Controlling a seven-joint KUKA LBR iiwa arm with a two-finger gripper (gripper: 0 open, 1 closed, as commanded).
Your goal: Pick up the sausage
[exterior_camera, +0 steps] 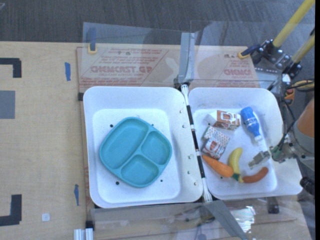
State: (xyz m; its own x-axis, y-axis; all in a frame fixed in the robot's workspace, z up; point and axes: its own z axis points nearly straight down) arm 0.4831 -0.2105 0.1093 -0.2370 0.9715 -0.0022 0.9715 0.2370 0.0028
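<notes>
Tool [261, 158] hovers above sausage [255, 175] in right bin [285, 184].

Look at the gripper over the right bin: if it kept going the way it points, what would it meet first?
The gripper points down and left into the right bin. Its line probably meets the sausage just below it first, though depth is unclear; the banana lies further left.

Sitting in the bins: one teal divided plate [135, 152], one reddish-brown sausage [255, 175], one orange carrot [218, 166], one yellow banana [234, 160], one blue bottle [250, 122], two printed snack packets [216, 141].
</notes>
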